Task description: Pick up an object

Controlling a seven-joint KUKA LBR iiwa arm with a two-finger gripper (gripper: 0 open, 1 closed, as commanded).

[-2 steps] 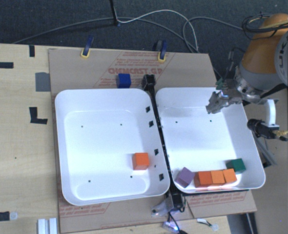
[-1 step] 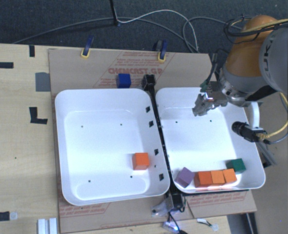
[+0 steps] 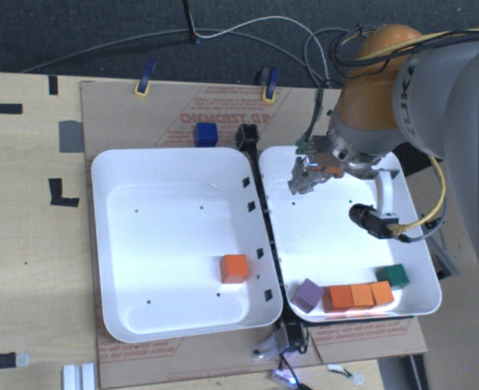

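My gripper [image 3: 304, 177] hangs over the far left part of the right bin [image 3: 337, 242], just right of the divider between the bins. Nothing can be seen held in it. An orange cube [image 3: 235, 268] lies in the left bin [image 3: 142, 218], near its front right corner. Along the front wall of the right bin sit a purple block [image 3: 307, 295], three orange blocks [image 3: 359, 296] in a row, and a green block [image 3: 395, 275]. All of these lie well in front of the gripper.
A blue block [image 3: 206, 133] and a black clip [image 3: 247, 136] sit on the cardboard behind the bins. A black connector with a yellow cable [image 3: 372, 220] hangs from the arm over the right bin. The arm's bulk covers the right bin's far right corner.
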